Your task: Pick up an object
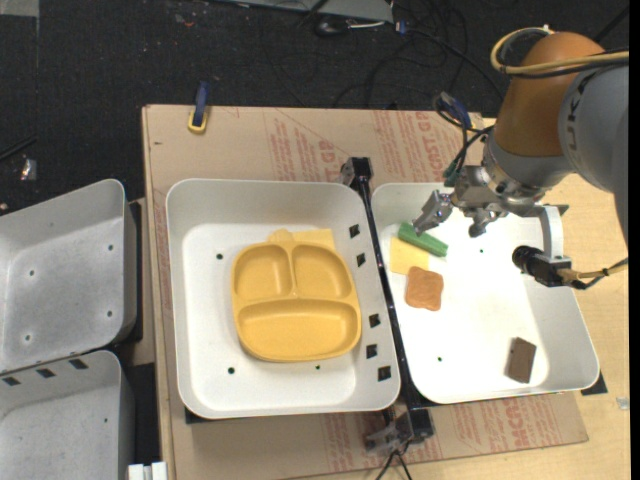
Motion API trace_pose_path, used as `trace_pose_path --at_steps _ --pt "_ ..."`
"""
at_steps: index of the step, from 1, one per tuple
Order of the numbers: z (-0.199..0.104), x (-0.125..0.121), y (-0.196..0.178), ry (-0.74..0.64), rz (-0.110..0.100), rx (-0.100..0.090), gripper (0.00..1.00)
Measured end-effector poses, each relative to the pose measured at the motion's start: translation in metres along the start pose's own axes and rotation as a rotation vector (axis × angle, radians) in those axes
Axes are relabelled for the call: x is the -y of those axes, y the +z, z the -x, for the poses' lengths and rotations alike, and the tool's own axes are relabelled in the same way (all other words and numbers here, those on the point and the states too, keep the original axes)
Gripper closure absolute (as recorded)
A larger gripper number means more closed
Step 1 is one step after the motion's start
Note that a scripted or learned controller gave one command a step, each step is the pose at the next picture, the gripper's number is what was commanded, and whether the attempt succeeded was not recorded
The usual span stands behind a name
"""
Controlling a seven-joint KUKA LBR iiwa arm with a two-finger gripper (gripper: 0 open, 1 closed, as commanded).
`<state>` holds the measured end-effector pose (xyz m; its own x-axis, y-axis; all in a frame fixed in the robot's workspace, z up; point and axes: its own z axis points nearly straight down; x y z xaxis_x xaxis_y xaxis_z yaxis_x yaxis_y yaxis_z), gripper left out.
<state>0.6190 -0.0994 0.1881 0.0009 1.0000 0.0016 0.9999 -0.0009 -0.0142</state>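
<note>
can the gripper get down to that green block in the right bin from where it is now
Probably yes. The gripper hangs just above and right of the green block, which lies on top of the yellow piece with nothing covering it.

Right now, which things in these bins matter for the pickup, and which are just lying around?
For the job:
gripper, over the right bin
green block, nearest it
yellow piece
orange piece
brown block

Lying about:
yellow divided tray in the left bin
blue clamp on the bench edge

Fixed overhead cam, slanted onto bins (190,298)
</note>
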Motion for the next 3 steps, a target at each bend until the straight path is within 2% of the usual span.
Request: trace_pose_path --at_steps 1,3 --pt "0.0 -0.003 -0.008 -0.002 0.014 0.001 0.0" --pt "-0.005 0.001 0.079 0.0 0.011 0.001 0.0"
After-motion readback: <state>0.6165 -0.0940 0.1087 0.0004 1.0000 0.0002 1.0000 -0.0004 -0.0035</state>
